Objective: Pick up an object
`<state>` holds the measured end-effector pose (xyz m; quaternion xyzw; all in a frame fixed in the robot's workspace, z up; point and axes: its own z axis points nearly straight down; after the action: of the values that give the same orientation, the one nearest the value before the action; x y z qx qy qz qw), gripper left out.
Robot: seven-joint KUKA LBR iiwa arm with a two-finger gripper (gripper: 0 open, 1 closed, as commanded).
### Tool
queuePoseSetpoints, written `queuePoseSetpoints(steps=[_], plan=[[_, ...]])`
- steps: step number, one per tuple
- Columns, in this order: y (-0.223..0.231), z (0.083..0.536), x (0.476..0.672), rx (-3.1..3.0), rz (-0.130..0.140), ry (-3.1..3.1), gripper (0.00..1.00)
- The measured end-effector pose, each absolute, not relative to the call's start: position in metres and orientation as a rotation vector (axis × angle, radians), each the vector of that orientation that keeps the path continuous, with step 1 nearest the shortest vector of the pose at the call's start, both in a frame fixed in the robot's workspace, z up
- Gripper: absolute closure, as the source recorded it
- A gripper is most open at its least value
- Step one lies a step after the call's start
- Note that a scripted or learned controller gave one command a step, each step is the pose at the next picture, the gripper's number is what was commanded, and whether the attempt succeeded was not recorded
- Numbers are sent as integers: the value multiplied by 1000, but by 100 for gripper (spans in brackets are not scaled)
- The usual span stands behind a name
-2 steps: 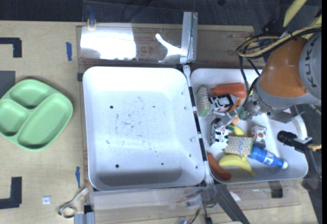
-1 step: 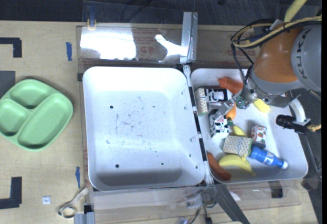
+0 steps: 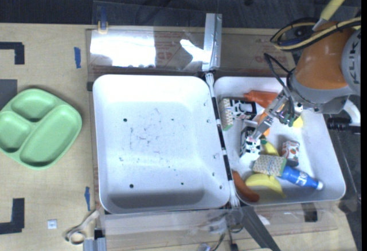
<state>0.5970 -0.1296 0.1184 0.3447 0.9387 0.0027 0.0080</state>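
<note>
Gripper point(image 3: 274, 113), its opening impossible to tell, hangs near the right bin's point(image 3: 335, 155) back edge over the black-and-white toy point(image 3: 250, 142); likely light, rigid, best pinched mid-body.

The wooden bench point(image 3: 51, 61) bears two white bins point(image 3: 109, 95), a green divided plate point(image 3: 37, 126) far left of the fingers, and blue tape marks point(image 3: 77, 57).
</note>
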Motion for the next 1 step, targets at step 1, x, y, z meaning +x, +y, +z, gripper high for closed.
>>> queuePoseSetpoints(steps=[1], plan=[[-130, 119, 597, 1077, 8, 2934, 0]])
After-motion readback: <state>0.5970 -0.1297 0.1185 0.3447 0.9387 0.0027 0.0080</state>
